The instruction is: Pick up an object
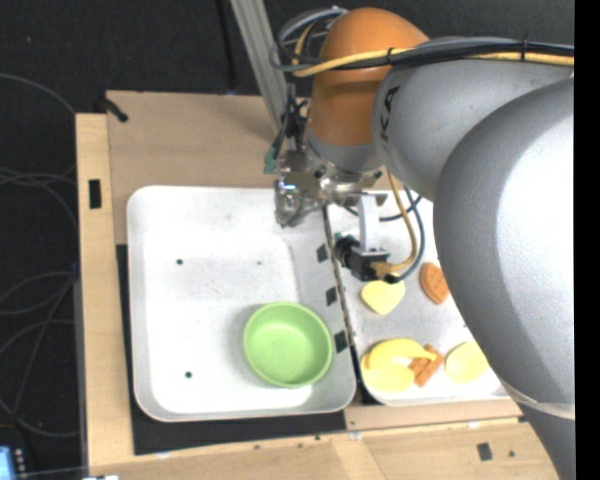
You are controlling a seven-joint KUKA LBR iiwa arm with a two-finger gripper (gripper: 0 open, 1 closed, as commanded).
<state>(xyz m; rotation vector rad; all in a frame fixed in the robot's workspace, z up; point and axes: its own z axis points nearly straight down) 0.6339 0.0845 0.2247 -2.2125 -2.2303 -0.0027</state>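
Camera view: gripper [292, 203] hangs at upper centre of frame, over top right corner of left bin [200, 268]. Open or closed: cannot tell. Likely pick: green bowl [288, 343], lower centre, same bin. Advice: shift over bowl rim, descend straight, pinch wall, not hollow.

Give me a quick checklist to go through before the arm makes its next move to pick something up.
1. Target in view: ok, the green bowl sits upright in the left bin.
2. Gripper over the bowl: not ok, it is at that bin's upper right corner, apart from the bowl.
3. Gripper load: cannot tell.
4. Other targets: ok, a yellow heart-shaped piece and an orange piece lie in the right bin.
5. Rest of right bin: cannot tell, the arm covers it.
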